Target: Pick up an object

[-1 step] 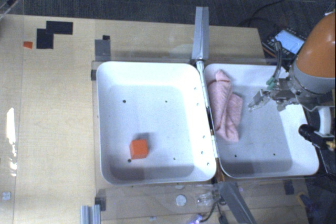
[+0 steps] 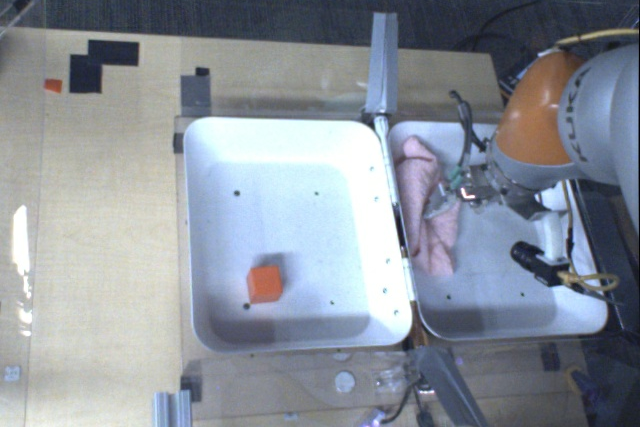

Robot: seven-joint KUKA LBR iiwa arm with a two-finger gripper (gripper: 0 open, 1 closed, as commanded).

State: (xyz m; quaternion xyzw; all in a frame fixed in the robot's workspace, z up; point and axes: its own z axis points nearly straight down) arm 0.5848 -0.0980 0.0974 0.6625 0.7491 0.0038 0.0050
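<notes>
A pink cloth (image 2: 422,210) lies crumpled along the left wall of the right bin (image 2: 500,315), stretching from the bin's far corner toward its middle. My gripper (image 2: 445,200) is low in that bin, reaching in from the right, with its tip against the cloth's right edge. An orange cube (image 2: 265,284) rests in the near left part of the left bin (image 2: 300,145), far from the gripper.
A metal divider rail (image 2: 383,65) runs between the two bins. Black blocks (image 2: 98,63) and a small orange piece (image 2: 52,86) sit on the bench at the far left. The arm's orange band (image 2: 535,120) hangs over the right bin's far right corner.
</notes>
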